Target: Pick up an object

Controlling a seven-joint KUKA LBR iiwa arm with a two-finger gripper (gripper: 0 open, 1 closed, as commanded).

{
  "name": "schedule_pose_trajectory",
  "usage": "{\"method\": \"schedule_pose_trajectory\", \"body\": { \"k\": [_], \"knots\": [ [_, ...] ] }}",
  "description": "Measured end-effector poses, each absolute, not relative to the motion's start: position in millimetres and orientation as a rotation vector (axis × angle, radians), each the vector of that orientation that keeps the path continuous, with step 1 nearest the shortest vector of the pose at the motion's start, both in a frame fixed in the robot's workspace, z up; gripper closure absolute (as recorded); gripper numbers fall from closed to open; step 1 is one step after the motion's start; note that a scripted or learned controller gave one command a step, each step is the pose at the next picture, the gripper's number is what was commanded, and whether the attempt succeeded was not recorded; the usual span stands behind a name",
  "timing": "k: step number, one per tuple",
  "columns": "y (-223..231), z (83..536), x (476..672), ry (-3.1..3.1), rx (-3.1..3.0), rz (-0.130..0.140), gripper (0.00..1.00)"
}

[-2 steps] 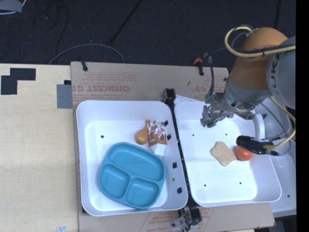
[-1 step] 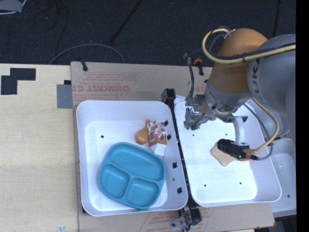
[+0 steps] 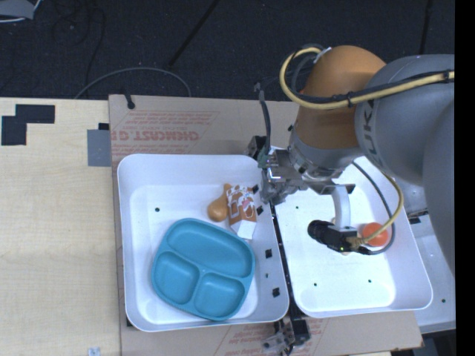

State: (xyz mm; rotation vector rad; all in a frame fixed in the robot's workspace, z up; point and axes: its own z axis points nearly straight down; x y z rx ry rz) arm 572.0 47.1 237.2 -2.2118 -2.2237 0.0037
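The pincer is hanging at the inner edge of the view's left bin, which is sitting beside a second bin on a pale wooden surface with dark floor behind. I cannot tell whether it is open or closed. A brown toy is lying just beside it in the left bin, next to a blue plate, and an orange thing is resting in the second bin.

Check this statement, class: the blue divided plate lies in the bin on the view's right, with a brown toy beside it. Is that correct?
Not quite. The blue divided plate lies in the bin on the view's left, not the one on the right, as the camera view shows. The rest holds: the brown toy sits beside it, by its far edge.
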Motion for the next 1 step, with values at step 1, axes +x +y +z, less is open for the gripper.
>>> {"method": "schedule_pose_trajectory", "body": {
  "k": [1],
  "knots": [
    [96.3, 228.5, 546.9, -2.223, -2.211, 0.007, 1.00]
  ]
}}
